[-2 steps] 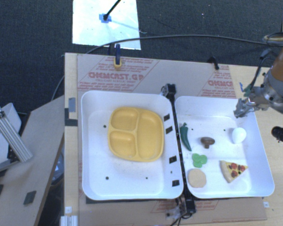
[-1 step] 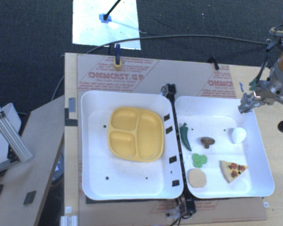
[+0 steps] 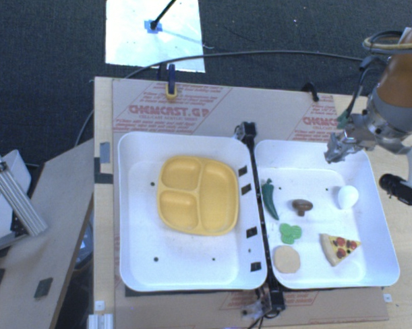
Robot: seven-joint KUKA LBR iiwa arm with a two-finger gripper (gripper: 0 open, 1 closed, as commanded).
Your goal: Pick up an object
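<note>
Bright, even light from above me; glare whitens the bins (image 3: 193,143), shadows stay faint, and everything looks slightly soft.

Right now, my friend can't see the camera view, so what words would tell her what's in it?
A grey robot arm's gripper hovers over the far edge of the right white bin, which holds a white egg, brown mushroom, green chilli pepper, pizza slice and more toy food. The left white bin holds a yellow divided plate.

Robot lab: bench (image 3: 194,106), twin bins (image 3: 135,259)
</note>
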